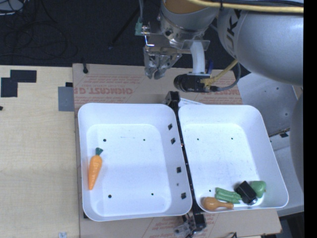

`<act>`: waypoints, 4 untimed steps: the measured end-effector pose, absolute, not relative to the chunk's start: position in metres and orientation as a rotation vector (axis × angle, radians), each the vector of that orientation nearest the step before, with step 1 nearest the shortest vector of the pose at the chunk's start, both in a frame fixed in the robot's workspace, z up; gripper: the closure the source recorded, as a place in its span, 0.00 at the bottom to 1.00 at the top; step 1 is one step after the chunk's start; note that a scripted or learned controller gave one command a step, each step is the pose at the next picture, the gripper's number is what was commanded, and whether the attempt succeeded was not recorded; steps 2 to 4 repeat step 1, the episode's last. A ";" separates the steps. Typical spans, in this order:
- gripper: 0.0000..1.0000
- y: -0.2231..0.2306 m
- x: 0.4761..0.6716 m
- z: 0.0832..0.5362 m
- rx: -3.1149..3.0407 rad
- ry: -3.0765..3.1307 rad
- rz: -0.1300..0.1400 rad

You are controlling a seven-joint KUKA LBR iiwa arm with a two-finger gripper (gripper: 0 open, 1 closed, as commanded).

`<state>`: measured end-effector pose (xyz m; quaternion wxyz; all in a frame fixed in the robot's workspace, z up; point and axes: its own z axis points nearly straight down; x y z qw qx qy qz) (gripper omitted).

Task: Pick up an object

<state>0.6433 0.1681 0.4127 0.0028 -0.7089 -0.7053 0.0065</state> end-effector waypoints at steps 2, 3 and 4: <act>1.00 0.248 0.636 0.545 -2.215 -2.232 -0.014; 1.00 0.248 0.636 0.545 -2.215 -2.232 -0.014; 1.00 0.248 0.636 0.545 -2.215 -2.232 -0.014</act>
